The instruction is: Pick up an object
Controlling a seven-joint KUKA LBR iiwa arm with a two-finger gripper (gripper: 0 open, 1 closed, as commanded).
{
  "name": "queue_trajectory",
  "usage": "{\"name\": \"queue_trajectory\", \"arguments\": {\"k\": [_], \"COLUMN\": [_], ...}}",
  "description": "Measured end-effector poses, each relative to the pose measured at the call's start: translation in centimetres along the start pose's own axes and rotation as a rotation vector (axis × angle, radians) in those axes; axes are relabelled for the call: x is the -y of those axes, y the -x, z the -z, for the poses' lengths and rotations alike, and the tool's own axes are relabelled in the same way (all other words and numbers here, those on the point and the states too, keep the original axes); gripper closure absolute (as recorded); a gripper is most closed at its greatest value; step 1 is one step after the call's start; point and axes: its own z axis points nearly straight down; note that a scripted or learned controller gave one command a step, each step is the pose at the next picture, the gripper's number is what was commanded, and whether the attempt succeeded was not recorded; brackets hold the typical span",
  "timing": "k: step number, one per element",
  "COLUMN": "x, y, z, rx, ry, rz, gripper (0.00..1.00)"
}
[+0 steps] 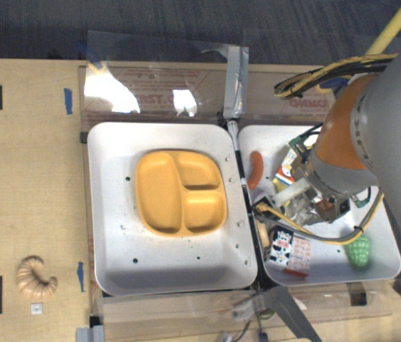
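My gripper (294,206) hangs low over the middle of the right bin (385,266), under the grey wrist and its orange band. Several small objects lie in that bin. A red-orange sausage-shaped piece (255,169) rests by the bin's left wall. A colourful packet (288,166) lies just left of the wrist. A black-and-white printed carton (287,249) sits at the front. A green knobbly toy (359,252) is at the front right. Much of the bin's middle is hidden by the arm.
The left bin (107,212) holds a yellow divided tray (181,192). A tan croissant-shaped toy (35,276) lies on the wooden bench at the lower left. A clear plastic sheet (157,84) stands behind the bins. Yellow and black cables (328,73) run along the arm.
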Motion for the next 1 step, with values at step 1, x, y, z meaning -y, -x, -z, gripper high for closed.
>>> {"name": "queue_trajectory", "arguments": {"k": [1], "x": [-2.5], "y": [3.35], "z": [13.41], "rx": [-0.004], "ry": [0.002], "rz": [-0.178], "gripper": [1.0]}}
